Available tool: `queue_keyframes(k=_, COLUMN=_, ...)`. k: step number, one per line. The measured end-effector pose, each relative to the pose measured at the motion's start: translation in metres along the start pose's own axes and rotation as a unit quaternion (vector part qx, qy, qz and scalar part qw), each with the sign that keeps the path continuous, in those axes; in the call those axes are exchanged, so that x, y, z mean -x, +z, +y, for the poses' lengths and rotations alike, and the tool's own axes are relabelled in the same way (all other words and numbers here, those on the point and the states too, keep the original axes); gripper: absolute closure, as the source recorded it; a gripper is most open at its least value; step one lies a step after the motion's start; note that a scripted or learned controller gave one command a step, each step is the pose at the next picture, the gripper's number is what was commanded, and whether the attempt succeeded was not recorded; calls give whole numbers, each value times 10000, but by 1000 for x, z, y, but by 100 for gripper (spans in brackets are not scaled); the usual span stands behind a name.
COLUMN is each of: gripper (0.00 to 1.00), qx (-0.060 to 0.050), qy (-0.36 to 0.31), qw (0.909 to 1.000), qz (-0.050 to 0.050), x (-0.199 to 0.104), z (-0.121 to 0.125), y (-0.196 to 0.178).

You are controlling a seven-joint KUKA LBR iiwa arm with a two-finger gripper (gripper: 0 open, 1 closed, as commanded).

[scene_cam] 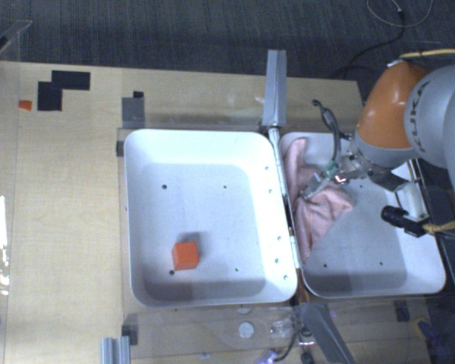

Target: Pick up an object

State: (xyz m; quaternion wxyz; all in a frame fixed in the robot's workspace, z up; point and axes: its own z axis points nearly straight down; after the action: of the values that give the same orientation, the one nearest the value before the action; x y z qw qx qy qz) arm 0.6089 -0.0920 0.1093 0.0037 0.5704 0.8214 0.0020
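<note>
A pink cloth (312, 211) lies crumpled along the left side of the right bin (379, 256), with part of it up against the divider between the bins. My gripper (321, 183) is down at the cloth's upper part, touching its folds, with the arm coming in from the right. The cloth bunches around the gripper tip and hides how it stands. A small orange cube (186, 255) rests on the floor of the left bin (205, 158), near its front left, well away from the gripper.
A grey post (274, 89) rises behind the wall between the bins. A black cable and fitting (402, 220) hang over the right bin's right side. Black and orange markers (53, 91) lie on the bench at far left.
</note>
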Motion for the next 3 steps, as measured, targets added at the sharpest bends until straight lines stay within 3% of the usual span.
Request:
queue_keyframes(k=1, gripper=0, qx=34, qy=-721, qw=9974, qz=-9, x=10, z=1, y=18)
queue_keyframes(k=2, gripper=0, qx=27, qy=-372, qw=9993, qz=-12, x=10, z=8, y=18)
queue_keyframes(k=3, gripper=0, qx=37, qy=-459, qw=9989, qz=-22, x=14, z=-39, y=17)
